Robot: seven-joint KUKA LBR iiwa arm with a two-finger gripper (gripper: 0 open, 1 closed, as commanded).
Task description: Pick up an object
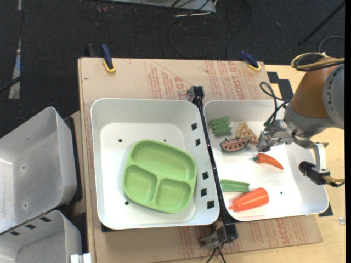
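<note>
We see the arm [315,100] reach in from the right, its gripper [267,141] low over the right bin [307,193], claw state too unclear to tell, just above a small glossy red-orange chili pepper [269,160] lying near the bin's middle.

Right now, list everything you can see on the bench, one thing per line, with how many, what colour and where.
white bins: two, white, side by side on the bench
divided plate: one, light green, in the left bin
leafy toy vegetable: one, dark green, right bin, far left corner
tan ridged piece: one, tan, right bin, beside the leafy toy
brown slice: one, brown with a red edge, right bin, middle left
small pepper: one, orange-red, right bin, centre
green pod: one, green, right bin, near left
carrot: one, orange, right bin, near edge
clamps: two, blue and yellow, far edge of the board
pincer: one, grey, above the small pepper
</note>
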